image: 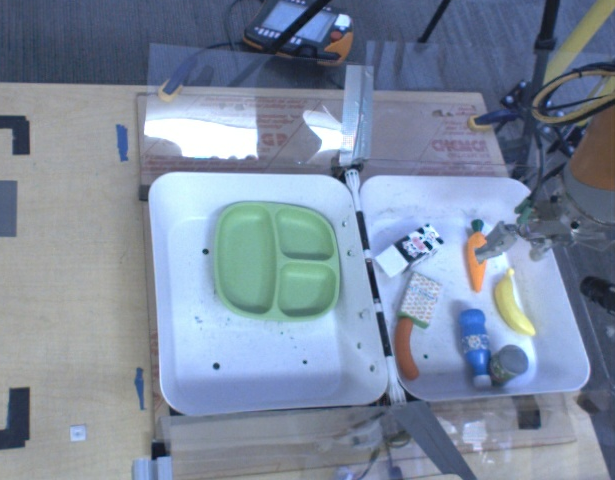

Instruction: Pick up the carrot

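Note:
The carrot, orange with a green top, lies in the right bin near its far right side, pointing toward the front. My gripper hangs just right of the carrot, low over the bin. It is open, with one fingertip close beside the carrot's upper half. Nothing sits between the fingers.
A yellow banana lies just in front of the gripper. A blue bottle, a dark round can, a reddish sausage-like piece, a patterned packet and a black-and-white box share the right bin. The left bin holds a green divided plate.

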{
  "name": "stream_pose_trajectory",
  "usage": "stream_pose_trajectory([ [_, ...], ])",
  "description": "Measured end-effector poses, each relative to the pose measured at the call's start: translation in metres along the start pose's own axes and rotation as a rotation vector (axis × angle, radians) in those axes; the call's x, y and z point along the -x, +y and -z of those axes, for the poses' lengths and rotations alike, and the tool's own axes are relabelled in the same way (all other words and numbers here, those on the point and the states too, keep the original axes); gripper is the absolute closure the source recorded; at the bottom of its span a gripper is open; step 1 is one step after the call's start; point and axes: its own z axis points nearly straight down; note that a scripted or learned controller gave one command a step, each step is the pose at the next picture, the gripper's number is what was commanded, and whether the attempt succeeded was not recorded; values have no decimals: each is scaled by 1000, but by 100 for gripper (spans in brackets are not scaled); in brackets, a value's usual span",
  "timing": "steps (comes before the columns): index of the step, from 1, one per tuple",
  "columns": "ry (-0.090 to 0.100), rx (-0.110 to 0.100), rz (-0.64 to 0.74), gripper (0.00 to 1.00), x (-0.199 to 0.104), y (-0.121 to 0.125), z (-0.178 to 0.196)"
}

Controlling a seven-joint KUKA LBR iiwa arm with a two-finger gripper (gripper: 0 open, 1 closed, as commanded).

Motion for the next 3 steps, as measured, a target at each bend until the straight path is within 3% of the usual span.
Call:
stream_pose_trajectory([
  [1,2,0,152,0,4,23,-72],
  [2,0,6,150,100,4,24,-60],
  [3,1,0,10,100,-43,33,2],
])
